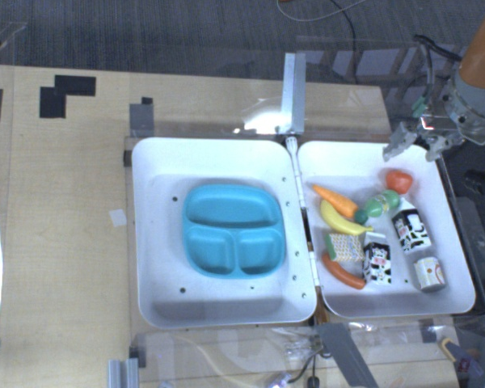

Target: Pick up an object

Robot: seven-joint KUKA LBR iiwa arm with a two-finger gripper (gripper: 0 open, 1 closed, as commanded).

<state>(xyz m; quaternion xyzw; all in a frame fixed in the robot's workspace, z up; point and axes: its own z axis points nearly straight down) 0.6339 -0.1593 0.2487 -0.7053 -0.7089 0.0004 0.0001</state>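
So my gripper (412, 140) hangs over the back right corner of the right bin (461, 293), fingers spread apart with nothing between them. Just below it sits a tomato (398, 181). Further in there's a carrot (335, 200), a banana (343, 221), a green bottle (377, 205), two little cow-print cartons (410, 230) (377, 263), a small can (428, 273) and a sausage (343, 272), all bunched together. The left bin (153, 293) has a blue divided tray (231, 229) lying flat in the middle.

White bins (158, 297), blue tray (231, 229), orange carrot (335, 198), yellow banana (341, 220), red tomato (398, 181), green bottle (376, 205), black-and-white cow-spotted cartons (410, 230), grey can (428, 272), orange-red sausage (343, 272).
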